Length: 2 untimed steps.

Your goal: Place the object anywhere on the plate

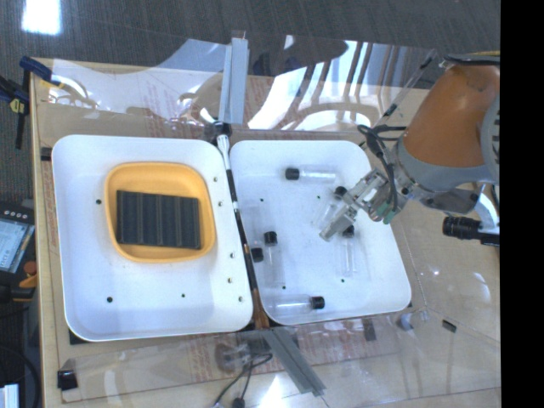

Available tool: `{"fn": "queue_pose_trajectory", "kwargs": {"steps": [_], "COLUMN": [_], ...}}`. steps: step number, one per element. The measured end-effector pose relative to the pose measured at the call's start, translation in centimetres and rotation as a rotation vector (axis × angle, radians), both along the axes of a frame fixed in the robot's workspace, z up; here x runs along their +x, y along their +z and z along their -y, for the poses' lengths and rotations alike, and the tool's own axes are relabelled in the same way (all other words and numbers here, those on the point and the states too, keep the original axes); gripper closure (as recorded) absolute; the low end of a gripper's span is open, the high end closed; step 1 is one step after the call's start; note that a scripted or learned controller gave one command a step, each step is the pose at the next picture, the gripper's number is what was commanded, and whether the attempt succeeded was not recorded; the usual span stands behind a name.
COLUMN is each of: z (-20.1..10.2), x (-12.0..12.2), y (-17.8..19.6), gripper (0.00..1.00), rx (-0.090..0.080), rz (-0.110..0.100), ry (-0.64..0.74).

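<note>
We see a yellow plate [159,212] in the left bin [76,296]. Clear tubes [308,175] lie in the right bin [382,291], where the gripper [338,225] hovers; we cannot tell its grip.

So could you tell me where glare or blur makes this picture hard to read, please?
In the camera view, bright reflections streak the clear sheet behind the bins and a white patch blows out the top left corner; the clear vials almost vanish against the right bin, only their black caps standing out; the gripper is soft and blurred, while the yellow plate reads sharply.
</note>
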<state>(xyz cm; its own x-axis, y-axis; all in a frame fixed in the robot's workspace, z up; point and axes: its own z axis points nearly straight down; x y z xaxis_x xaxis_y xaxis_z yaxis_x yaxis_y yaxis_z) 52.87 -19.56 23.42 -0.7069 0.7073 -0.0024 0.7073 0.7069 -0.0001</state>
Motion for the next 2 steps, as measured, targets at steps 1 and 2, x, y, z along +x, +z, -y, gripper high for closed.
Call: {"fn": "queue_pose_trajectory", "kwargs": {"steps": [1, 2], "z": [0.0, 1.4], "x": [0.0, 3.9], "y": [0.0, 6.2], "gripper": [0.00, 0.00], "rx": [0.000, -0.001], "rz": [0.000, 0.001], "ry": [0.000, 0.226]}}
